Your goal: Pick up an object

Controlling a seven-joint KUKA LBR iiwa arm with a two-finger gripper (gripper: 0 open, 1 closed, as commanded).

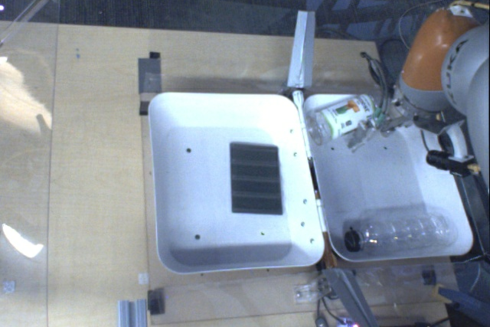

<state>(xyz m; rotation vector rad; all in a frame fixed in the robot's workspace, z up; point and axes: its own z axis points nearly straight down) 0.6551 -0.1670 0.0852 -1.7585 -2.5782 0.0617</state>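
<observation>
The jar lies far in the right bin; I see the gripper touching it, jaws unclear.

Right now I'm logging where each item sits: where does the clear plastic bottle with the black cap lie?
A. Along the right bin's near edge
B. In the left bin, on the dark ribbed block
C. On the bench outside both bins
A: the clear plastic bottle lies on its side along the near edge of the right bin, black cap toward the left bin.

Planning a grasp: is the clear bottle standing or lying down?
Lying down. The bottle rests on its side along the right bin's near wall, black cap pointing left.
</observation>
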